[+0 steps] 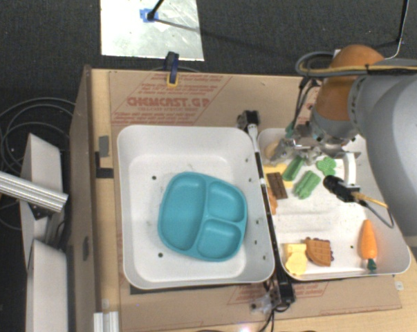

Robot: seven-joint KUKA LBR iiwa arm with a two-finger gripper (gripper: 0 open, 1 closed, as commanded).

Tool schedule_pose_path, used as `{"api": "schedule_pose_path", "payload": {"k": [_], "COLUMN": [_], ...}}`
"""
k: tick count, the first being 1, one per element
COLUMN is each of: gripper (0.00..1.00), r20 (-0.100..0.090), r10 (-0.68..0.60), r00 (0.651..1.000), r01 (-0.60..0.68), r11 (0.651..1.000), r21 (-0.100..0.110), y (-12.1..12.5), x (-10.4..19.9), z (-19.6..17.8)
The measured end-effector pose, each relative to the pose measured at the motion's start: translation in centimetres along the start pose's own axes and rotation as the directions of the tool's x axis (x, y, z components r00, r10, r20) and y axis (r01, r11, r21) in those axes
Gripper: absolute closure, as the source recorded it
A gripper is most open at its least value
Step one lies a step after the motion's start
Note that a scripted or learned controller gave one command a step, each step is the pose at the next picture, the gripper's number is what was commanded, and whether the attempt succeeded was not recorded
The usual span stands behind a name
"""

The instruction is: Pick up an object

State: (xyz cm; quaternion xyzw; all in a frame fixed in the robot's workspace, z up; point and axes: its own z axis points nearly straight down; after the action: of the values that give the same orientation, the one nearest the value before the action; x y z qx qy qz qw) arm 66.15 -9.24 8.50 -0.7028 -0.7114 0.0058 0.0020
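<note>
The arm (pixel 395 123) ran off the right edge and hid the right bin's (pixel 346 272) far corner; the tool (pixel 312 147) perhaps sat beneath its wrist.

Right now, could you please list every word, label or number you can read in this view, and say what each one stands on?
"CHEMCAST" then what looks like "GP", in red, on the brown board behind the left bin.
Fainter red print above and below that line: too blurred to read.
</note>
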Motion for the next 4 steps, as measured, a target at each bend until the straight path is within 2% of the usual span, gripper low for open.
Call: {"api": "schedule_pose_path", "payload": {"k": [1,2,3,4], "gripper": [0.0,0.0,0.0,0.0], "r20": [-0.006,-0.005,-0.002,-0.005], "r10": [0.016,0.006,0.002,0.012], "r00": [1.0,1.0,1.0,1.0], "r01": [-0.016,-0.006,-0.002,-0.012], "r11": [1.0,1.0,1.0,1.0], "r21": [-0.006,-0.017,0.005,-0.009], "y": [-7.5,-2.9,0.5,-3.2], "x": [-3.8,-2.5,0.2,-0.8], "z": [0.2,0.0,0.2,0.1]}}
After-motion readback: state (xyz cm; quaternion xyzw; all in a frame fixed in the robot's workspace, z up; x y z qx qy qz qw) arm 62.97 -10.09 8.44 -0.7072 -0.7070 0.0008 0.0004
